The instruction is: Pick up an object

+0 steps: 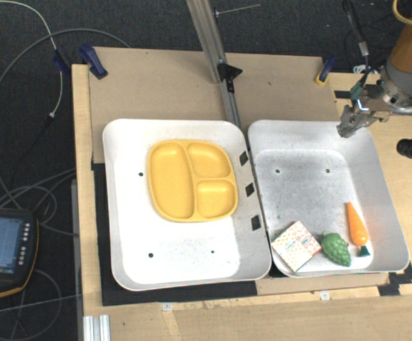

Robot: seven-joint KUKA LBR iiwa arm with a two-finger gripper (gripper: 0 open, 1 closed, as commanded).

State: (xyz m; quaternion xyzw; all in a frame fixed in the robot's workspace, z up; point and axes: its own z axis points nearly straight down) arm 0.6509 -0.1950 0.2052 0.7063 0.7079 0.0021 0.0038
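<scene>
One carrot [356, 223] lies well apart from claw [351, 123].

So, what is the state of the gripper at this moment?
Two-finger gripper: cannot be told; it hovers over the right white bin's far corner.

Robotics lab: plywood bench [177, 91], teach pendant [3, 251], loose cables [21, 155] on dark carpet.
</scene>
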